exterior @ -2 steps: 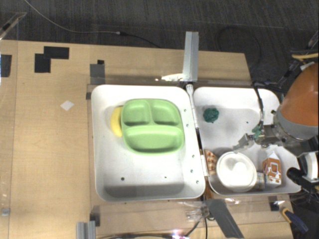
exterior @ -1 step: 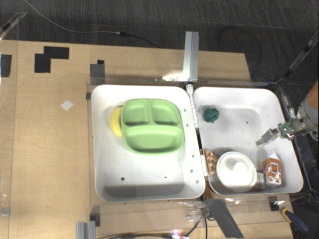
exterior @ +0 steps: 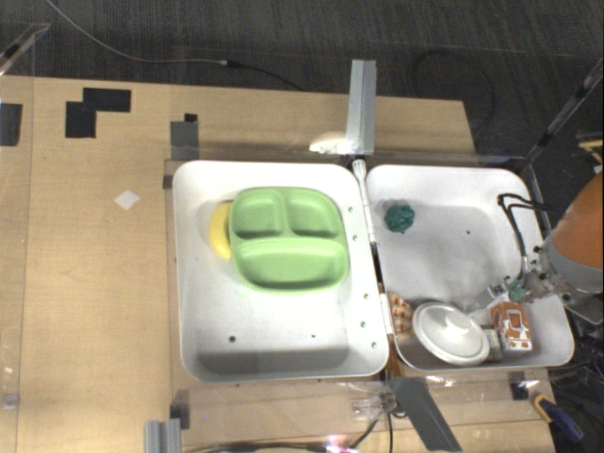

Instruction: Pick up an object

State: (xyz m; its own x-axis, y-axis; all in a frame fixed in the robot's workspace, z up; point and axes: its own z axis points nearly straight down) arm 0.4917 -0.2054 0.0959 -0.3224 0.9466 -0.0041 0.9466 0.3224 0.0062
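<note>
My tool [exterior: 512, 291] hung low in the right bin [exterior: 444, 253], just above the orange packet [exterior: 512, 328] by the white bowl [exterior: 451, 333]; grip state: can't tell. Best approach imo: drop straight, avoid bowl rim.

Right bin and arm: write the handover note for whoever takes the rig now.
Gripper: low over the right bin's near right corner; finger state can't be read, nothing visibly held.
Right bin: teal lump at the far left, white bowl at the near edge, orange-and-white packet beside it, just under the gripper.
Left bin: green divided tray over a yellow item.
Done: no pick visible. Left: grasp and lift one object.
</note>
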